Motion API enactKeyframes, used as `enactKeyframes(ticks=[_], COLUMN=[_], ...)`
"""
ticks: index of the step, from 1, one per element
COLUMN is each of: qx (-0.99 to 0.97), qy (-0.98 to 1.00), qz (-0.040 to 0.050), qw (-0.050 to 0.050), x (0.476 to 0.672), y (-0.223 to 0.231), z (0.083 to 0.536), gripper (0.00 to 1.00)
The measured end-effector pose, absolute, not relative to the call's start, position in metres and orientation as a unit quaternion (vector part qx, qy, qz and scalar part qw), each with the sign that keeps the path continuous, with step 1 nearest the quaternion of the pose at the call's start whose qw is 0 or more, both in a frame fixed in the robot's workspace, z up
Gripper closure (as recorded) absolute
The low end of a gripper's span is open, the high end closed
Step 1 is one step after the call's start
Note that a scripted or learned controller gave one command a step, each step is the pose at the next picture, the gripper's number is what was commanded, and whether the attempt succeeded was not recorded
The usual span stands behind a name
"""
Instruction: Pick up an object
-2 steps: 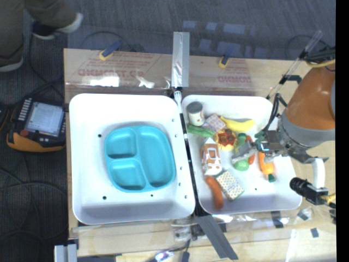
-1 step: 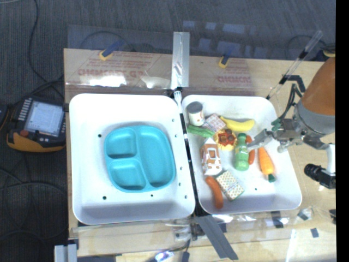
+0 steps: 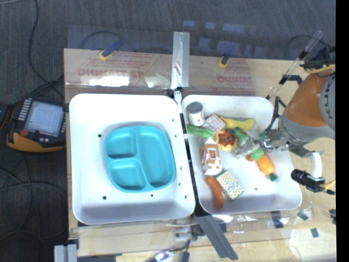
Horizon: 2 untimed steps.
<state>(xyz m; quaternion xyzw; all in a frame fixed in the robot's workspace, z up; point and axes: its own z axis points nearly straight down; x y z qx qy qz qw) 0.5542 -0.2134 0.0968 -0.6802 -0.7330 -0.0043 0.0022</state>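
The right bin (image 3: 283, 195) holds several toy foods. A yellow banana (image 3: 240, 123) lies near its back, with a red and yellow piece (image 3: 227, 139) just in front of it. An orange carrot with a green tip (image 3: 265, 165) lies by the right wall. My gripper (image 3: 255, 146) reaches in from the right and sits low over the bin between the red piece and the carrot. It is close to the carrot's upper end. The metal parts there are small and blurred, and I see no object clearly held.
The right bin also holds a white can (image 3: 194, 112), a green piece (image 3: 199, 131), a printed carton (image 3: 211, 158), a checked box (image 3: 232, 185) and an orange sausage (image 3: 216, 192). A blue divided tray (image 3: 139, 157) lies in the left bin (image 3: 87, 124). A handheld pendant (image 3: 37, 124) sits on the floor at left.
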Motion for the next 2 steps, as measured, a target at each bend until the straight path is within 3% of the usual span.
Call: enactKeyframes(ticks=[1,2], qx=[-0.682,-0.728], qy=[-0.732,-0.685], qz=[-0.0014,0.0014], qw=[0.001,0.0], x=[0.553,0.59], y=[-0.217,-0.148], z=[0.105,0.205], gripper=[1.0,1.0])
